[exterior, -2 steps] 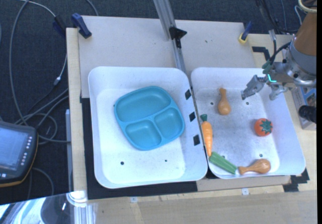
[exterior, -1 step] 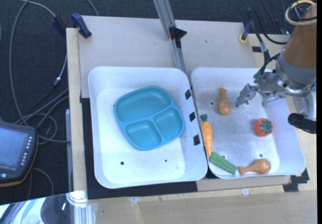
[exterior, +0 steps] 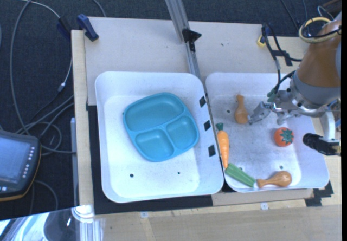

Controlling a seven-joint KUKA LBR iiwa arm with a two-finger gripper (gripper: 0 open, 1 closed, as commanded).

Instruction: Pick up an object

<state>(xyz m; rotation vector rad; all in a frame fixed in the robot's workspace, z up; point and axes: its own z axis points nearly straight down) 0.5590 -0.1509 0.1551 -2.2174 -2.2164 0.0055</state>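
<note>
Arm enters from right over right bin [exterior: 320, 172]. Gripper [exterior: 259, 114] low above bin floor, fingers apart, nothing between them. Small drumstick [exterior: 240, 110] just beside fingertips, on their left (apart or touching, cannot tell). Tomato [exterior: 283, 136] near arm. Carrot [exterior: 223, 146] along bin's left wall, green vegetable [exterior: 239, 175] and larger drumstick [exterior: 275, 180] at near edge. Blue divided plate [exterior: 160, 125] lies in left bin [exterior: 108, 142].

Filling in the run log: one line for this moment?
tool over right bin | near drumstick | nothing seen held | tomato untouched
</note>
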